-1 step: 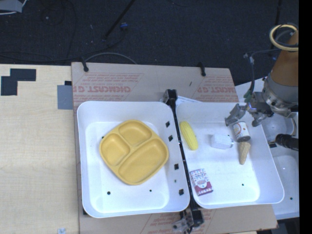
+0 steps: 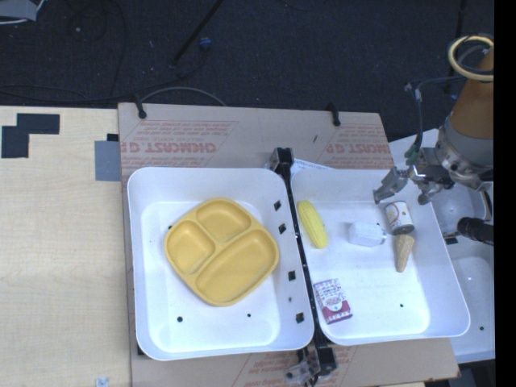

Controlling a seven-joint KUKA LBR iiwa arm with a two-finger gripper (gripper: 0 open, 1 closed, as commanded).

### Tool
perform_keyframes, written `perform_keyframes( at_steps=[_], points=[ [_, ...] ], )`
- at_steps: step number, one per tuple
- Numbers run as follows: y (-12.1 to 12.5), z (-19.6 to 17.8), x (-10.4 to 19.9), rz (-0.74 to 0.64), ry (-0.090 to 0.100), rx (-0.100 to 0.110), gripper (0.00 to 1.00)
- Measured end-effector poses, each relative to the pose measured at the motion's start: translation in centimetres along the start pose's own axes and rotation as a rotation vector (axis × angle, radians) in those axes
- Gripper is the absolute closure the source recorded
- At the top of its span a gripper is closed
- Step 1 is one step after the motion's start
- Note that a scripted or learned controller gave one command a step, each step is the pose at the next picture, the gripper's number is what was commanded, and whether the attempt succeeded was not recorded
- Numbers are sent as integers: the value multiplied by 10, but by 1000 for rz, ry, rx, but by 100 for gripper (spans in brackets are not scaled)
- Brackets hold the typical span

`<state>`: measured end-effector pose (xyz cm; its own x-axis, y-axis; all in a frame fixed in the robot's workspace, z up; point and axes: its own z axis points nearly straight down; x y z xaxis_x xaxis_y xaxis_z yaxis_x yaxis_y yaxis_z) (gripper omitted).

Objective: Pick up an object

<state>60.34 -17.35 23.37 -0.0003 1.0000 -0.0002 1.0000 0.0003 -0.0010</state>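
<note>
My gripper point(image 2: 405, 192) hangs over the far right part of the right bin point(image 2: 379, 317), open, with nothing between its fingers. Just below it lies a small white and brown can point(image 2: 397, 216). A tan ice cream cone point(image 2: 403, 252) lies next to the can, tip pointing toward the front. To their left rests a small white block point(image 2: 365, 234). A yellow corn cob point(image 2: 312, 223) lies near the bin's left wall, and a red and white packet point(image 2: 332, 301) lies toward the front.
The left bin point(image 2: 153, 313) holds a yellow divided plate point(image 2: 222, 251). A black divider point(image 2: 292, 240) runs between the two bins. The grey arm with its orange band point(image 2: 472, 107) reaches in from the right.
</note>
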Motion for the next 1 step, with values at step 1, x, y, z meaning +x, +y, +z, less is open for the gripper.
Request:
perform_keyframes(
  at_steps=[1],
  points=[
    [4, 45, -3, 0, 1, 5, 0]
  ],
)
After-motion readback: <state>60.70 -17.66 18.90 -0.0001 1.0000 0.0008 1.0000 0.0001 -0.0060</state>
